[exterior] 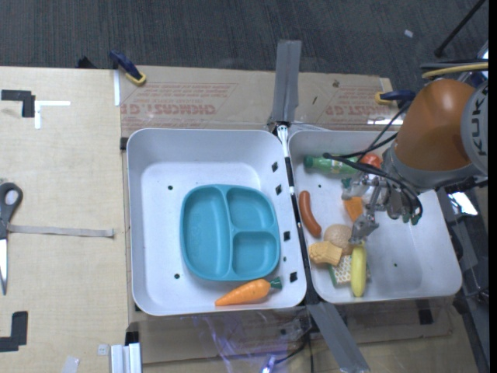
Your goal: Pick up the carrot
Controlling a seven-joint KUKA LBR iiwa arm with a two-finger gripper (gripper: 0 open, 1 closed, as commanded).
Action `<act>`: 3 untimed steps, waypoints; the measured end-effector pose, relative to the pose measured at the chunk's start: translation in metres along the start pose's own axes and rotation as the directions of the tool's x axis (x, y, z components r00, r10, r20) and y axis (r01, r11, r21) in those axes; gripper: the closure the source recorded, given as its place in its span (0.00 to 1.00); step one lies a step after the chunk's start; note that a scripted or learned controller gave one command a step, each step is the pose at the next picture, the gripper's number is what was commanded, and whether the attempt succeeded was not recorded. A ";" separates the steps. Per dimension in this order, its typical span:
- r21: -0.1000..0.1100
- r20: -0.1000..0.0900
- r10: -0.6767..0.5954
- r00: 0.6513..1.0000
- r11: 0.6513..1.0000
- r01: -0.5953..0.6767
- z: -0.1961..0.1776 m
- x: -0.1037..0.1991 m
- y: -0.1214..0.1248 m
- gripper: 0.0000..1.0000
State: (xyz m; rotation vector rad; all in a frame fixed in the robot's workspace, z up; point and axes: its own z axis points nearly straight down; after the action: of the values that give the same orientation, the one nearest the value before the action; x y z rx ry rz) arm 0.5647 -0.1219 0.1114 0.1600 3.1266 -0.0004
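Observation:
The carrot is orange with a small green top. It lies flat at the front of the left bin, just below the teal divided plate, with its tip pointing left. My gripper hangs over the right bin, above a pile of toy food and well to the right of the carrot. A bin wall lies between the two. Nothing of the carrot is near the gripper.
Under and around the gripper, the right bin holds a red sausage, a bread piece, a yellow banana-like item, a small orange piece and a green bottle. Scissors lie on the bench at far left.

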 end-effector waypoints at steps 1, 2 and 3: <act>0.000 0.002 0.411 0.912 0.912 -0.411 0.011 -0.006 0.020 0.00; 0.004 -0.005 0.484 0.875 0.875 -0.484 0.017 0.031 -0.018 0.00; 0.006 -0.005 0.584 0.812 0.812 -0.584 0.018 0.008 -0.084 0.00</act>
State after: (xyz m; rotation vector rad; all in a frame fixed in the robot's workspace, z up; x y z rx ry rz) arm 0.5483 -0.2050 0.0930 1.1132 2.9334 -0.0009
